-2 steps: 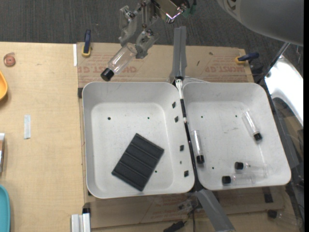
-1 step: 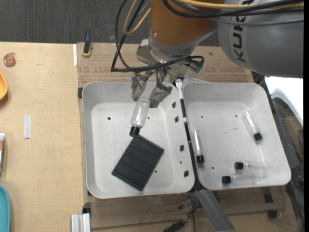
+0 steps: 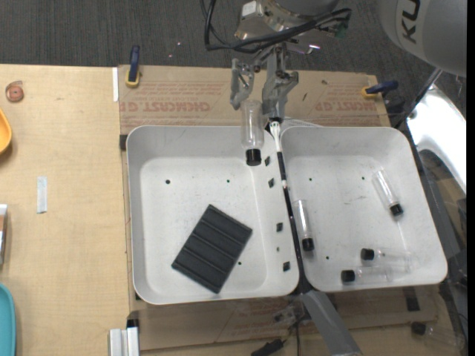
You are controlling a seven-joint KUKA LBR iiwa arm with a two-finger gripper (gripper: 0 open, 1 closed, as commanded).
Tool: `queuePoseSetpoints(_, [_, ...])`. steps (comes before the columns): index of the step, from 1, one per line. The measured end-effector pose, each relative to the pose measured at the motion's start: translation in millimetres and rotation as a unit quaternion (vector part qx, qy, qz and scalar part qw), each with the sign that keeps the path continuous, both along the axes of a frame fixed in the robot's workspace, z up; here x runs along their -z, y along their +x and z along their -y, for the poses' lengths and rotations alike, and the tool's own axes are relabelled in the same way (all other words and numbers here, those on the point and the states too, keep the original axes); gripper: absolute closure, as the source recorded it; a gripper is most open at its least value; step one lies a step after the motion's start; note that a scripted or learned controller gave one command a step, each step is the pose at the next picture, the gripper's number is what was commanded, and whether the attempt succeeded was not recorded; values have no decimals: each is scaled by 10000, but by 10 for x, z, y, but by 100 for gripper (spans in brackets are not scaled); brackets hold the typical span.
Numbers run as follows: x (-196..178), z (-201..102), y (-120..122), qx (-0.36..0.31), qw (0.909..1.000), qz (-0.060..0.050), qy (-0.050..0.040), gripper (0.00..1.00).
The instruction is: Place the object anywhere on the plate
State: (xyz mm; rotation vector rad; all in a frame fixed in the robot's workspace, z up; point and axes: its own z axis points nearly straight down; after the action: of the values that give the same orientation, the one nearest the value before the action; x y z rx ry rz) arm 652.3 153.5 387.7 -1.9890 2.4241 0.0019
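Note:
A clear tube with a black cap (image 3: 252, 138) hangs upright over the far right corner of the left bin (image 3: 148, 199), cap end down. Its upper end sits between the fingers of my gripper (image 3: 257, 110), which is shut on it above the bins' far rims. The plate (image 3: 213, 248), a black ridged rectangle, lies flat on the left bin's floor toward the near side, below and left of the gripper.
The right bin (image 3: 415, 199) holds several more clear tubes with black caps: one along its left wall (image 3: 303, 225), one at the right (image 3: 386, 191), and others near the front (image 3: 371, 262). A divider ridge with black clips (image 3: 282, 199) runs between the bins.

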Motion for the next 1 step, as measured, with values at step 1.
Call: queuePoseSetpoints(1, [382, 0, -311, -1216, 9926, -18, -7, 100])
